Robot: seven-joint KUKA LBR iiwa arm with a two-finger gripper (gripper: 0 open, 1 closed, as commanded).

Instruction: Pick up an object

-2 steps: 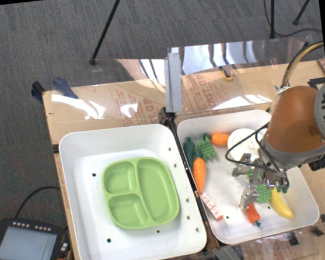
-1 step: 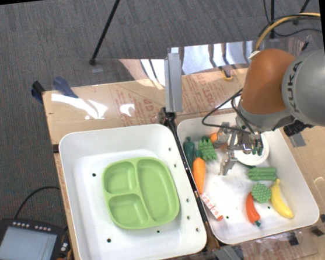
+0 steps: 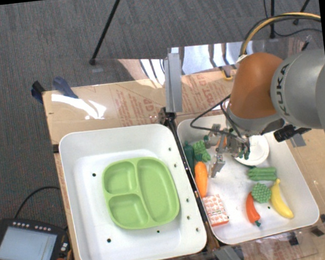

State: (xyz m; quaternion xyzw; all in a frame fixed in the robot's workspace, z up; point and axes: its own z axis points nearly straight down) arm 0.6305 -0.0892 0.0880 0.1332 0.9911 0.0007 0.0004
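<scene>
My gripper (image 3: 215, 149) hangs low over the upper left part of the right bin (image 3: 300, 198), just right of a green broccoli piece (image 3: 198, 150). Its fingers (image 3: 218, 163) stand apart and open, with nothing seen between them. An orange carrot (image 3: 201, 178) lies just below and left of the lower finger. Further down are a red and white box (image 3: 216, 210), a red pepper (image 3: 251, 208), a green bumpy ball (image 3: 261, 192), a yellow banana (image 3: 280, 199) and a green pod (image 3: 262, 173). A white bowl (image 3: 255, 151) sits partly under the wrist.
The left bin (image 3: 86, 224) holds a light green divided plate (image 3: 141, 192). A ridge where the two bins meet runs between them. The arm's orange band and grey body cover the right bin's upper right corner. A teach pendant (image 3: 27, 248) lies off the bench at lower left.
</scene>
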